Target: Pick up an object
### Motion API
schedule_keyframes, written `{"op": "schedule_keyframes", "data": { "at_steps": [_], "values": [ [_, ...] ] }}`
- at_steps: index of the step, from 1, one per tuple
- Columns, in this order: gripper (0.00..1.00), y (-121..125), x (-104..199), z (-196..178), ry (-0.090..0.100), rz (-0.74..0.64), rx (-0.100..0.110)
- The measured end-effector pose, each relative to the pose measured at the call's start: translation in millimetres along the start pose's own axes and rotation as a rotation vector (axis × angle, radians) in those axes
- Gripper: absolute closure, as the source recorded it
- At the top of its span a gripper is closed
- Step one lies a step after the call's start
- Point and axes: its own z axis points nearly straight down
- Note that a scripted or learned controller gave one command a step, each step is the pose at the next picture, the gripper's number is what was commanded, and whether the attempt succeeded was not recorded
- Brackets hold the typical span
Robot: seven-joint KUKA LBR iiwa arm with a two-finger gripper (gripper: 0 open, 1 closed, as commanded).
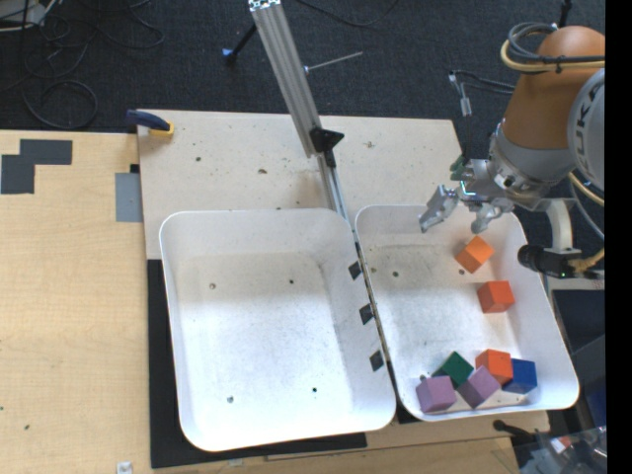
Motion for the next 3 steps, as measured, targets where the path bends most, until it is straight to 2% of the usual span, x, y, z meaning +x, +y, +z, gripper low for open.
{"op": "schedule_keyframes", "data": {
  "at_steps": [1, 2, 3],
  "values": [
    [0.00, 1, 0, -3, -0.001, -0.001, -0.005],
    [0.00, -7, 2, 44, -0.001, 0.001, 0.000],
    [0.00, -13, 8, 107, 0.000, 0.002, 0.002]
  ]
}}
